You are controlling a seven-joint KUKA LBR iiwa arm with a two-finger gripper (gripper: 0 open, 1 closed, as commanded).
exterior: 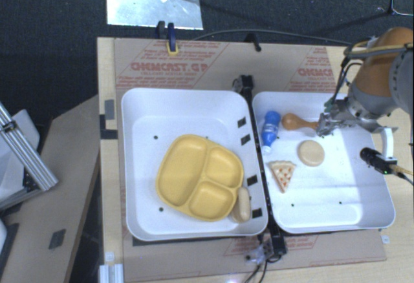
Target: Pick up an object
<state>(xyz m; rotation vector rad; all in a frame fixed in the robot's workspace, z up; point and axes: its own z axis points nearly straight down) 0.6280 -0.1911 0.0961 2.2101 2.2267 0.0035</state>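
Yellow plastic, a divided tray (199,176) lies in the left bin (139,146), far left of the fingers (325,125), with a pale bread roll (242,203) touching its near right corner. In the right bin (369,198), a pizza slice (283,174) sits near and left of the fingers; a round beige disc (312,152) lies just before them. A blue bottle (269,128) rests to their left. The fingers hover at the tan wooden spoon (299,123), perhaps touching its handle; open or clenched, I cannot tell.
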